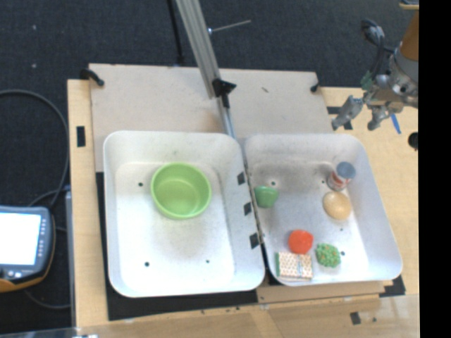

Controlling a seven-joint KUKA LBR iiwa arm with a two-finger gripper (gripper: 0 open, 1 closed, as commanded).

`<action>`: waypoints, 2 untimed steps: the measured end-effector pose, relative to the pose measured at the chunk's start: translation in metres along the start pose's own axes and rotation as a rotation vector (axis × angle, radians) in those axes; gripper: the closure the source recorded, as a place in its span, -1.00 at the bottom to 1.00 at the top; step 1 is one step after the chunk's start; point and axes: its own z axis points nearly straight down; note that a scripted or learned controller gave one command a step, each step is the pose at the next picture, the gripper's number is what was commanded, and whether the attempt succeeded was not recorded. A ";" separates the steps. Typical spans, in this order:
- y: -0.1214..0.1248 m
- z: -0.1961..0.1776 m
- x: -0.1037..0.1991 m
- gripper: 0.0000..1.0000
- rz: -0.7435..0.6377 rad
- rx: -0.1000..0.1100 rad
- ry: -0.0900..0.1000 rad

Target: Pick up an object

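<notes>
Two shallow white bins sit side by side on a pale wooden bench, their matte floors scuffed grey in places. The left bin (127,259) holds a round, smooth lime-green bowl (181,190), upright with its mouth open to the camera, toward the far middle of the bin. The right bin (377,210) holds the small graspable things. A little green cup-like piece (266,196) lies near its left wall. Toward the far right stands a small bottle (341,175) with a grey-blue cap and a red band, seen nearly end-on, so its long axis points roughly up at the camera. Just near of it rests a smooth, pale yellow egg-shaped object (337,205), its long axis running far to near. Along the near edge lie a round orange-red ball (301,241), a bumpy green ball (328,255) to its right, and a flat, square, speckled packet (295,266) at the near left corner. The gripper (361,117) hangs beyond the far right corner of the right bin, above the bare bench, its two dark fingers spread apart and holding nothing.
</notes>
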 end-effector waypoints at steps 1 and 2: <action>0.000 0.000 0.000 -1.00 -0.001 0.001 -0.001; -0.001 0.062 0.003 -1.00 -0.002 0.005 0.001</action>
